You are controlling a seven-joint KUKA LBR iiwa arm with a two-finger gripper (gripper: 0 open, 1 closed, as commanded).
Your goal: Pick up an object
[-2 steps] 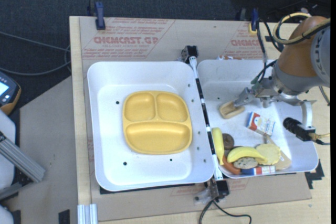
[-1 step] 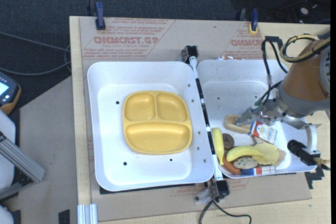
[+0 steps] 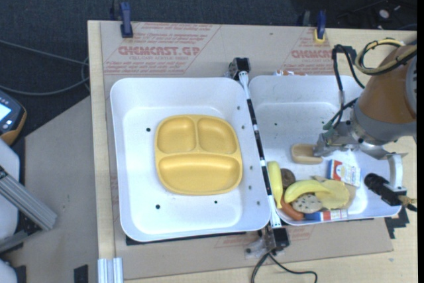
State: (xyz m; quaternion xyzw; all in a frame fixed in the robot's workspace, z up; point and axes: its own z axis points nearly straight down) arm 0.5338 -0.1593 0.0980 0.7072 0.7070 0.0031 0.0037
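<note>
Gripper [image 3: 324,144] low in the right bin [image 3: 291,93], tip just beside the tan block [image 3: 305,154] mid-bin (grip state unreadable from this angle). Banana [image 3: 311,191], carton [image 3: 344,173] at front edge. Yellow plate [image 3: 198,154] centred in left bin [image 3: 132,142].

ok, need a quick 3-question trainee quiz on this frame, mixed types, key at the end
1. True or false: the yellow divided plate lies in the left bin.
2. Which object sits closest to the gripper?
A. banana
B. tan block
C. small carton
3. Fill in: the toy food is piled in the ___ bin, toward its near edge.

Key: 1 true; 2 B; 3 right.
</note>
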